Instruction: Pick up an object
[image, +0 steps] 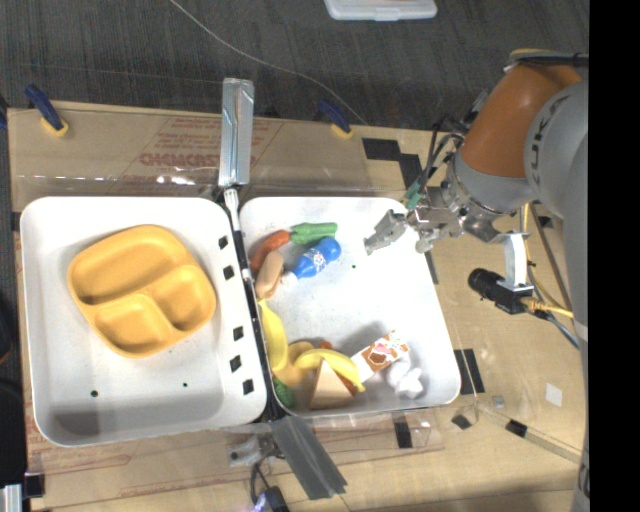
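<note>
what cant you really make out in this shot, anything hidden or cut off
- Hand, camera view: small and dark over the right bin; finger state unreadable.
- Pile at the bin's near wall: yellow pieces overlap, and lower items are covered.
- Arm: cut off by the right edge.
- White lid: cut off by the top edge.

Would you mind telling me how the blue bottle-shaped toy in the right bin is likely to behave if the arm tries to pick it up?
The blue toy looks rounded and glossy, so it may slip or roll under a poor pinch. It lies on its side against the green piece, which could get nudged along. It seems small and plastic, probably light and stiff.
</note>
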